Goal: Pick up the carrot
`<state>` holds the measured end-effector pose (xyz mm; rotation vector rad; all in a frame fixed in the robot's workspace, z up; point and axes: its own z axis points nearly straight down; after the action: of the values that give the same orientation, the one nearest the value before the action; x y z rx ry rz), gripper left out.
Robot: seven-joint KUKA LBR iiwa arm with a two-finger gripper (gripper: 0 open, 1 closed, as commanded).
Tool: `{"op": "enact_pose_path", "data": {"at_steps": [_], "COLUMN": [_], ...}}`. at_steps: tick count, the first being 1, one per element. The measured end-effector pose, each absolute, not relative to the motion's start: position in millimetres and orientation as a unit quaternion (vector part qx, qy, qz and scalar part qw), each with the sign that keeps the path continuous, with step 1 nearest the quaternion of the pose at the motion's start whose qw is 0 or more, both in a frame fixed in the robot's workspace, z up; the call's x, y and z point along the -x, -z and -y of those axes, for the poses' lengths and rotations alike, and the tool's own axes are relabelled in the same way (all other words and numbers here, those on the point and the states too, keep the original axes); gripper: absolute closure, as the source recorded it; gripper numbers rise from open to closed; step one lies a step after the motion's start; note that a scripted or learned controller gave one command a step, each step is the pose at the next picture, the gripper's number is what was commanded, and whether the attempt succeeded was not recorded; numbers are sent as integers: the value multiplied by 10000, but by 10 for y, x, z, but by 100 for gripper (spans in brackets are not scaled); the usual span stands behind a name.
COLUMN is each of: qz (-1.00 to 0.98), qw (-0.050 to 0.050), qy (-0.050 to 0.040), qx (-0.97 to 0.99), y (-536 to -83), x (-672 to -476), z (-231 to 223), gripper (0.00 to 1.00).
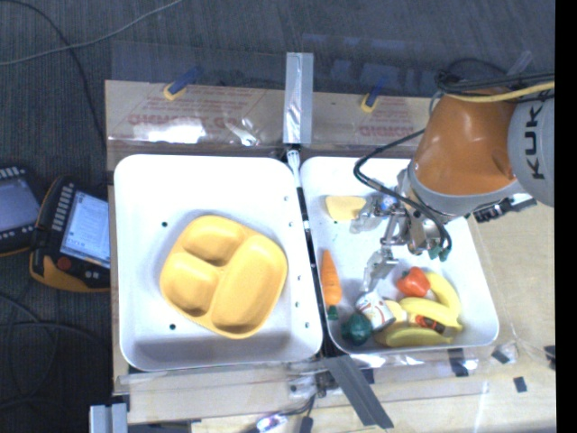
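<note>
Carrot (331, 278): lies lengthwise in the right bin (482, 282), tight against that bin's left wall, its green top towards the near edge of the view.
End effector (389, 253): hangs over the middle of the right bin, near the carrot but apart from it. Nothing sits between its fingers; whether they are spread or closed cannot be told from this slanted view.
Arm (464, 156): reaches in from the right, and its orange band covers part of the bin's far corner.
Neighbours: a small red-orange piece (414, 283), bananas (424, 318), a dark green item (354, 328) and a pale yellow wedge (343, 207) share the right bin. The cluster near the front sits just beside the carrot's green end.
Left bin (135, 242): holds a yellow divided tray (224, 273).
Step in hand: judged as an approach; the carrot is not yet picked up.
Risk, wall: with the carrot hugging the bin wall, one finger may have no room to pass and could strike the rim.
Risk, shape: the carrot is narrow and tapered, so an off-centre close would likely squeeze it out.
Risk, clutter: a descent too far towards the front could catch the green item or a banana instead.
</note>
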<state>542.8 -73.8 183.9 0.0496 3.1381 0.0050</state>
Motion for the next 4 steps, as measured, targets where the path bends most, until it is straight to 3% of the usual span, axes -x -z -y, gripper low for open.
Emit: {"op": "enact_pose_path", "data": {"at_steps": [1,2,3,4], "qz": [-9948,-9949,-9936,-9936], "qw": [43,76,16,15], "qy": [4,5,-3,-4], "qx": [1018,1008,-1126,-1127], "y": [-902,-1021,-1840,-1840], "x": [-5482,-5504,-5582,-5581], "z": [928,926,826,826], "gripper": [0,100,100,0]}}
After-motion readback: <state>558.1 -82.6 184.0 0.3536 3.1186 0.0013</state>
